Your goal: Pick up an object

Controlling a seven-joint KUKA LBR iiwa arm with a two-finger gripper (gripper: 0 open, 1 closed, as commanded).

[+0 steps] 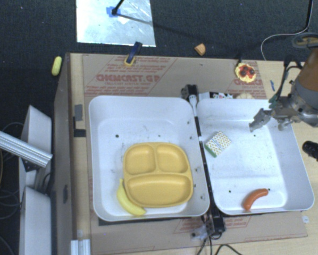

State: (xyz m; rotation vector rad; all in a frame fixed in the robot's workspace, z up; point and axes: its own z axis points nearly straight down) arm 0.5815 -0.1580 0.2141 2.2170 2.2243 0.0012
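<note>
Reaching in from the right, the arm is hanging over the upper right part of the right bin, and the gripper is poised near that bin's back edge with nothing visibly held; whether the pincer is spread or closed cannot be told at this angle. Candidate objects are lying apart from it: a small green-and-white patterned sponge-like block is sitting near the right bin's left wall, and an orange sausage-shaped toy is resting near the front edge. In the left bin, a yellow divided tray is taking up the front half, with a banana tucked against its front left corner. Judged risks: the gripper is not standing over either right-bin object, so a straight descent from here is likely closing on bare bin floor; the block is close to the divider wall, which could be fouling one side of a grasp; the sausage toy is rounded and may be rolling or slipping out. Pose: the wrist is angling down and toward the left, the orange band sitting above it at the right edge, the tool pointing toward the bin's middle.
</note>
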